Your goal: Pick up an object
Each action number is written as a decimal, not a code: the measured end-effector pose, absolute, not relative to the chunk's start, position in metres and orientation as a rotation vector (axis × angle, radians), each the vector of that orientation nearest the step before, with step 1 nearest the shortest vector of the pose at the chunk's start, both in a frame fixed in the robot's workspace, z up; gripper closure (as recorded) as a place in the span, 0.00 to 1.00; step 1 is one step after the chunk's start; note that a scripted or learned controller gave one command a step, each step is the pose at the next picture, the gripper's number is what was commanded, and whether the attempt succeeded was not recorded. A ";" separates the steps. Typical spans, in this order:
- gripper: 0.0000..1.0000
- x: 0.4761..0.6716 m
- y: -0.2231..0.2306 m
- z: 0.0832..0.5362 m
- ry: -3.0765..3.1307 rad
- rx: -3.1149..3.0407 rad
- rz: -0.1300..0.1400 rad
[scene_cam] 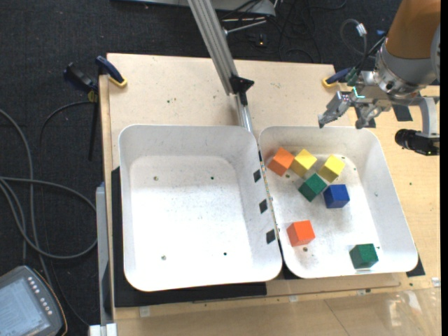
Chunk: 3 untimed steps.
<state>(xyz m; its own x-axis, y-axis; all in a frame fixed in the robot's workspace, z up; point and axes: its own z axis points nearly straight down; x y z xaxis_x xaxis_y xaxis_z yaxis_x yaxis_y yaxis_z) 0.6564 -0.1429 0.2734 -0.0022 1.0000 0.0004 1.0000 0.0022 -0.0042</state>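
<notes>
The claw [348, 114] hangs with fingers spread and nothing between them, above the far rim of the right bin [392, 208]. That bin holds seven cubes: an orange cube [281, 162], two yellow cubes [304, 162], a green cube [313, 186] and a blue cube [337, 195] clustered together, with another orange cube [302, 232] and a dark green cube [364, 255] nearer the front. The left bin [133, 208] sits just beside it on the table [175, 89].

A robotics lab: clamped bench [182, 89], loose cables [28, 208], teach pendant [24, 306].
</notes>
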 end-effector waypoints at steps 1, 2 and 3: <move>0.00 0.657 -0.143 0.276 -2.226 -2.218 0.001; 0.00 0.655 -0.149 0.215 -2.218 -2.220 0.006; 0.00 0.652 -0.152 0.171 -2.218 -2.221 0.005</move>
<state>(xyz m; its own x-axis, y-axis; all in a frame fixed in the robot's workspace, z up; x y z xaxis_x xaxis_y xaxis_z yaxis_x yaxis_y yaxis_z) 0.6523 -0.1521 0.1706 0.0011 1.0000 -0.0004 1.0000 -0.0011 -0.0042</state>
